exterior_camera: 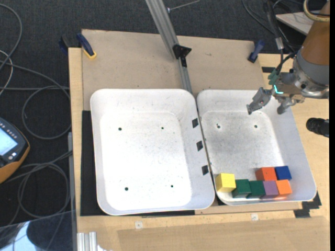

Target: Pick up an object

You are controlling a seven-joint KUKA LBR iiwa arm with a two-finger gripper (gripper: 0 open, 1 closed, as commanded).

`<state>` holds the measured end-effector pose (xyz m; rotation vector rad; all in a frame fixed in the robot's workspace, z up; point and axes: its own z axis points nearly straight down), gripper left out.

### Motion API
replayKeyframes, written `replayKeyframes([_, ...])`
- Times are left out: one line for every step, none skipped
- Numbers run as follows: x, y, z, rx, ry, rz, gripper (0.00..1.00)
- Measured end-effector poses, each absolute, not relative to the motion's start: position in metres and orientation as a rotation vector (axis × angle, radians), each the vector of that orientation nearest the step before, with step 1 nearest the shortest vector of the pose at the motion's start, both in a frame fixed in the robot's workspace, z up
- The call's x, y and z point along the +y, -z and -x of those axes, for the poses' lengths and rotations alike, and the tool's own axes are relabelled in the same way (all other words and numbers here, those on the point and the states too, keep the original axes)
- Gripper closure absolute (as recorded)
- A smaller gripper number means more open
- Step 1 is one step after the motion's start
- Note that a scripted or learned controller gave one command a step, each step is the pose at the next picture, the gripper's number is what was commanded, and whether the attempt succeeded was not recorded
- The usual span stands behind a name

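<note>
The grey robot arm with its orange-brown upper section is reaching in from the right side, and its two-finger gripper [270,101] is hanging over the far right corner of the right-hand shallow white plastic bin [235,140]. The two grey fingers are standing apart, one [257,100] angled toward the left and the other [285,103] nearer the bin's right rim, and nothing is sitting between them.

The small blocks are all gathering at the near edge of that same bin, well apart from the gripper. A yellow cube [226,181] is sitting at the left end of the cluster, slightly separate from the rest. Beside it, two dark green blocks [249,187] are lying side by side, touching each other. A purple block [270,187] is resting just right of the green ones, with an orange block [283,187] at the right end of the front row. Behind them, a red-orange block [267,173] and a blue block [282,172] are sitting side by side.

The left-hand shallow white plastic bin [144,150] is lying beside the first one, and both are resting on a tan wooden bench top [131,56]. A slanted grey metal pole [166,27] is running down from the top of the view toward the gap between the bins. Blue clamps [86,45] are gripping the far corners of the board.
</note>
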<state>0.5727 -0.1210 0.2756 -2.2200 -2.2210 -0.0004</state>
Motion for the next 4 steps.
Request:
replayKeyframes([-0.12, -0.233, -0.571, -2.218, -0.005, 2.217, 0.0])
replayKeyframes([-0.12, -0.19, -0.567, -2.217, -0.006, 2.217, 0.0])
replayKeyframes([-0.111, -0.131, -0.571, -2.217, -0.006, 2.216, 0.0])
replayKeyframes([-0.112, -0.146, -0.573, -2.221, 0.004, 2.222, 1.0])
